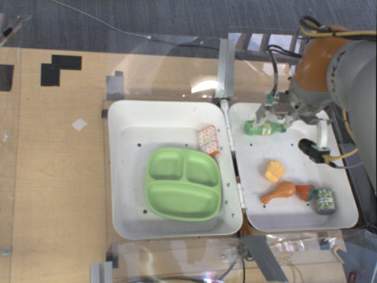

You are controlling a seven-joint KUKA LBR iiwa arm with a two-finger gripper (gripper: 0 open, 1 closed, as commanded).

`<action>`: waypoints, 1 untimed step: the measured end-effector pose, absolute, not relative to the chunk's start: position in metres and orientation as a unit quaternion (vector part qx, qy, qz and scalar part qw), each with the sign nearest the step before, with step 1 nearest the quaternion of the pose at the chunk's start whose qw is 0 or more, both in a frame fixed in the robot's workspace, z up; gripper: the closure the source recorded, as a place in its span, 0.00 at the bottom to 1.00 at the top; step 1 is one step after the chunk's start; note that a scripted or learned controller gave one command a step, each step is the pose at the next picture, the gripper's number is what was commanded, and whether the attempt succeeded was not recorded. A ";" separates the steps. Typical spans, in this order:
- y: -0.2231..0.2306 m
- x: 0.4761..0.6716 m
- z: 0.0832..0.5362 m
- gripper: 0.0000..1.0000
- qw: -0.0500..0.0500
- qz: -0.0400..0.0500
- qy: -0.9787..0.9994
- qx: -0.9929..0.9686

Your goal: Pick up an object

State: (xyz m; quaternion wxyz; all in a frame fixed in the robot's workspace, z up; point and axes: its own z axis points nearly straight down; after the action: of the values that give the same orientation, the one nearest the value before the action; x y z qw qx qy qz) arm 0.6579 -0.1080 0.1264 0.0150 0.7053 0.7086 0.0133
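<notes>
Green toy (259,128) is the thing the pincer (275,114) is going for. You can see it in the upper right of the frame, lying flat on the floor of the right bin (294,220), close to the bin's top wall. It is long and thin. Its long side runs left to right across the picture, with its thick end toward the left and its right end tucked under the pincer.

The pincer is right on top of that right end, touching it or just above it. You cannot tell if the pincer is spread or pressed together, because the wrist hides it.

To do this step well, I think you should bring the pincer more to the middle of the toy, so it does not tip. Turn it so it squeezes across the thin side, not along the long side. Go down slowly, since the bin's wall is near.

Lower in the same bin sit a yellow piece (274,171), an orange drumstick (279,191) and a green can (323,200), all well apart from the toy. The left bin (126,158) holds a green plate (184,183) and a small packet (208,140).
</notes>
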 end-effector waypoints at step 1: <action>-0.152 0.635 0.090 0.00 0.005 0.004 0.709 0.705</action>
State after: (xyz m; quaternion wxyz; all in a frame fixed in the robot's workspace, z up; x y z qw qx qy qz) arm 0.6348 -0.1517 0.0900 0.0046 0.7047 0.7095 0.0035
